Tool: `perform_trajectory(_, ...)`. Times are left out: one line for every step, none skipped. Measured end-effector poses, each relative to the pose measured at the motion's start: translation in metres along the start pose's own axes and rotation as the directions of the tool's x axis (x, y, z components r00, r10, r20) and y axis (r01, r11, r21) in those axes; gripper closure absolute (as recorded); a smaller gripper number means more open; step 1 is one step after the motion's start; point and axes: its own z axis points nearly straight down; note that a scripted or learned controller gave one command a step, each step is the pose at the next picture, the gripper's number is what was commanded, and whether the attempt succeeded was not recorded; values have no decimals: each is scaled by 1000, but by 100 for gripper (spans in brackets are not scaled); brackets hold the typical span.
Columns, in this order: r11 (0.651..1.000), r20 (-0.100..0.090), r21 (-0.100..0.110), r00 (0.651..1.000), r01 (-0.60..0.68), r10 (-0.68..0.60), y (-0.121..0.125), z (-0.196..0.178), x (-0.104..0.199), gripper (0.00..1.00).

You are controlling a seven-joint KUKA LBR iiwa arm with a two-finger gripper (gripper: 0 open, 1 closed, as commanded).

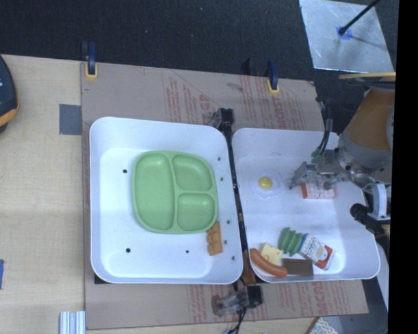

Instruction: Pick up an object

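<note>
I see the arm reaching in over the right bin, wrist low near the bin's far right side. The gripper sits directly above a small red-and-white packet; from this slanted view I cannot tell whether it is released or clenched, and nothing is visibly held.

Candidate objects in the right bin: the packet under the gripper, a toy fried egg just beside it to the left, and a cluster along the near edge, well apart from the gripper: a green vegetable piece, a hot dog, a dark flat bar and a colourful pouch. The left bin holds a green divided plate and a small brown waffle-like piece.

Status, my judgement: approach appears done, with the packet as the likely target. No object is lifted; everything lies on the bin floors. Grasp confirmation and lift remain.
</note>
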Motion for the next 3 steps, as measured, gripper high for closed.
perform_trajectory(1000,-4,7,1000,-4,4,-113,19,0,0)
perform_trajectory(1000,4,-13,1000,2,-2,-38,-33,-12,0)
perform_trajectory(1000,2,-8,1000,2,-2,16,15,-26,0)
